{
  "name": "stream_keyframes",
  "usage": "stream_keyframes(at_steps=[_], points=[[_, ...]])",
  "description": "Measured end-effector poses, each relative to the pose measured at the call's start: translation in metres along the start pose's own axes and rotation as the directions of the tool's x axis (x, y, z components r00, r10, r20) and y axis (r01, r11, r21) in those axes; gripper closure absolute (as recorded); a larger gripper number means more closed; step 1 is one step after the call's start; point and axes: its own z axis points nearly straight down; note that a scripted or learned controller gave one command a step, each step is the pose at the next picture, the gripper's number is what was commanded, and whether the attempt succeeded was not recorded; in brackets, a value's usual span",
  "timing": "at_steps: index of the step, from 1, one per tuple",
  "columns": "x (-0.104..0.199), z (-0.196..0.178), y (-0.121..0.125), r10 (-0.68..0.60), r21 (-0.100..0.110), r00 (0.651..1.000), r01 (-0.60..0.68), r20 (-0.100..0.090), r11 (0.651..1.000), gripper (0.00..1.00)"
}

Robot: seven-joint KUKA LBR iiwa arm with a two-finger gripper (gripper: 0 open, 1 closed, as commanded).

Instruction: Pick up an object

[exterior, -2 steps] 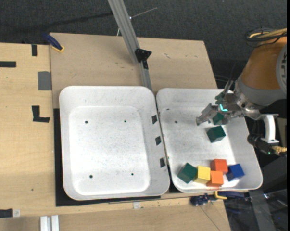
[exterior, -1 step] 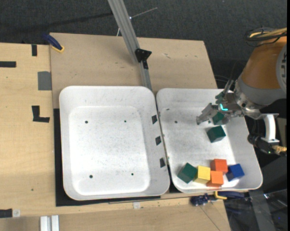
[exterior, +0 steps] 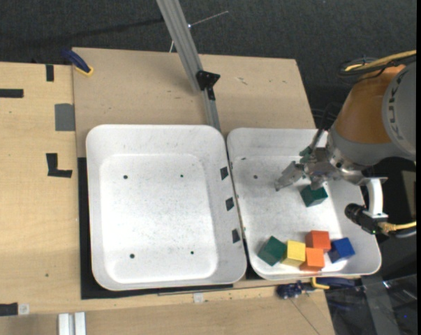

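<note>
— where's the gripper (exterior: 309,175) now?
— over the right bin (exterior: 266,152), fingers spread wide, a dark green block (exterior: 313,196) just below them, not between them.
— and the rest?
— the green, yellow, orange and blue blocks (exterior: 304,250) huddle at the near edge.
— so?
— i'd centre the fingers over that lone block, drop straight, then close.

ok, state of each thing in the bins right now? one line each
gripper: over the right bin, at the dark green block
dark green block: apart from the pile, directly under the gripper
green block: on the bin floor, at the pile's left end
yellow block: in the pile
orange blocks: in the pile
blue block: at the pile's right end
</note>
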Motion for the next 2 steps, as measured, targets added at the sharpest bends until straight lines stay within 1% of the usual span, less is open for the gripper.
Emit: stream_keyframes(at_steps=[1,2], points=[[-0.001,0.047,0.007,0.0,0.0,1.0,0.0,0.0,1.0,0.0],[0.0,0.077,0.006,0.0,-0.001,1.0,0.0,0.0,1.0,0.0]])
